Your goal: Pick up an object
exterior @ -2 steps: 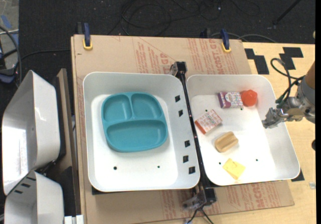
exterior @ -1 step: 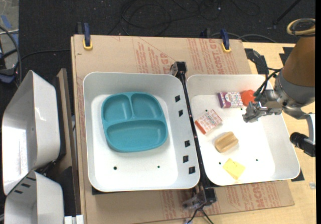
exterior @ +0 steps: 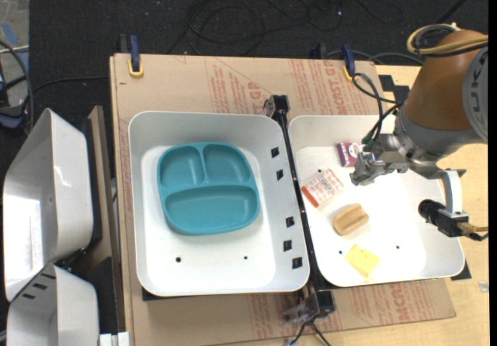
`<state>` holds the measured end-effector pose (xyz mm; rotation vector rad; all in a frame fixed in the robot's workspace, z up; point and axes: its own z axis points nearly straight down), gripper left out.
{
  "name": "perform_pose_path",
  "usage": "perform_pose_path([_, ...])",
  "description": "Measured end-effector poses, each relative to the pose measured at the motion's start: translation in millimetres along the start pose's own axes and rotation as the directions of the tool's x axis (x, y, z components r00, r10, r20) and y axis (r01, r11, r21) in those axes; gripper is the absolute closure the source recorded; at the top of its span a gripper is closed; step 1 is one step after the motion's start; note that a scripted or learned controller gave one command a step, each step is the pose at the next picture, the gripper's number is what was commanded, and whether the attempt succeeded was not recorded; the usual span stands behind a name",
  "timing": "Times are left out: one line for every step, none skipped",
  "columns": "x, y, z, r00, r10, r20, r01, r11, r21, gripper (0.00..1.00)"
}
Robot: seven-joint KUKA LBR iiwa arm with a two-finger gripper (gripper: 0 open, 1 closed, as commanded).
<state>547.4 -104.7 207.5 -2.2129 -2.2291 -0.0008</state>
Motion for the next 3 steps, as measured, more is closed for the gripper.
perform_pose_path([57.8, 17.1, -11.9, 1.000, -0.002, 0.000, 0.002, 1.000, -0.002, 1.00])
perform_pose_path([112.9, 23.8, -5.0, 1.000, -0.001, 0.000, 0.001, 1.000, 0.000, 1.00])
perform_pose_path([167.2, 39.6, -20.8, 1.000, -0.002, -0.001, 0.002, 1.000, -0.004, 1.00])
